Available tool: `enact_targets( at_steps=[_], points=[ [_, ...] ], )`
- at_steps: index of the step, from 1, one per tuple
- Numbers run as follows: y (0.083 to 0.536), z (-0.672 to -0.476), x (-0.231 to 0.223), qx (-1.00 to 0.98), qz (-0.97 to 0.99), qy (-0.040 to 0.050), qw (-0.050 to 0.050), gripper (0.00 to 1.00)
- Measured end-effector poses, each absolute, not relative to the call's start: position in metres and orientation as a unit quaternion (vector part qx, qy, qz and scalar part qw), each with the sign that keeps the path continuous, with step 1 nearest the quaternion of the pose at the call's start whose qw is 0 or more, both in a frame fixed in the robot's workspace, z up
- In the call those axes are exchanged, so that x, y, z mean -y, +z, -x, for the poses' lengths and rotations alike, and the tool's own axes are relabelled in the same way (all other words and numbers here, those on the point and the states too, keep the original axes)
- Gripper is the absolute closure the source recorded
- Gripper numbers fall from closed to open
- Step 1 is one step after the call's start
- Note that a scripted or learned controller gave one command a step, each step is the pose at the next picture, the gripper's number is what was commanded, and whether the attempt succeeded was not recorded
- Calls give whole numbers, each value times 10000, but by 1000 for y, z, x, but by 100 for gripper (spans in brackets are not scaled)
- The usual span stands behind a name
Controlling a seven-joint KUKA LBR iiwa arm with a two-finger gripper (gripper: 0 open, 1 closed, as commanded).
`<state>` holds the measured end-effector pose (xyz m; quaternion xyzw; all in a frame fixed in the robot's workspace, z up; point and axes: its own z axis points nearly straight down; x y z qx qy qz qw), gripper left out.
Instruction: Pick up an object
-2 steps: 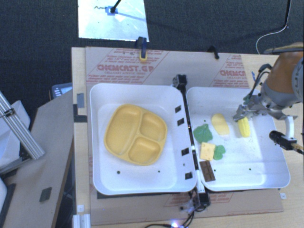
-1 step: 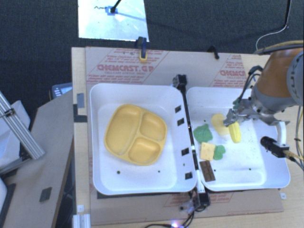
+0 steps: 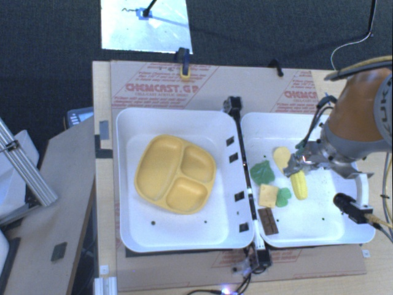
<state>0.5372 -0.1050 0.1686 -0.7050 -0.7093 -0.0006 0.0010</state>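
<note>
end effector (image 3: 299, 166): low in the right bin (image 3: 319, 229), at the top end of the corn (image 3: 299, 185); whether it is released, clenched or grasping cannot be told, as the tip is too small and blurred.
corn: yellow, lying just below the end effector, possibly touching it; not seen lifted.
yellow lump (image 3: 281, 157): just to the left of the end effector and slightly above it.
green leaf (image 3: 263, 173): further left of the end effector, near the bin's left wall.
yellow block (image 3: 268, 196): below and left of the end effector, beside the green blob (image 3: 284, 196).
brown block (image 3: 268, 221): well below and left, at the bin's lower left corner.
tray (image 3: 175, 174): well apart to the left, in the left bin (image 3: 178, 241).
step in hand: judged to be closing in on the corn.
doing it well: centre over the corn's middle rather than its end, straddle its narrow width, go fully down before closing, then lift straight so the neighbours are not dragged.
risk: a grip at the end may let it pivot out.
count: two bins on the worktop (image 3: 153, 82); one tray with three compartments; six small things in the right bin; one arm.
</note>
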Motion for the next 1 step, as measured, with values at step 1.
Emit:
enact_targets(
  at_steps=[1],
  points=[
    [185, -507, 22, 7110, 7032, -11, 12, 100]
  ],
)
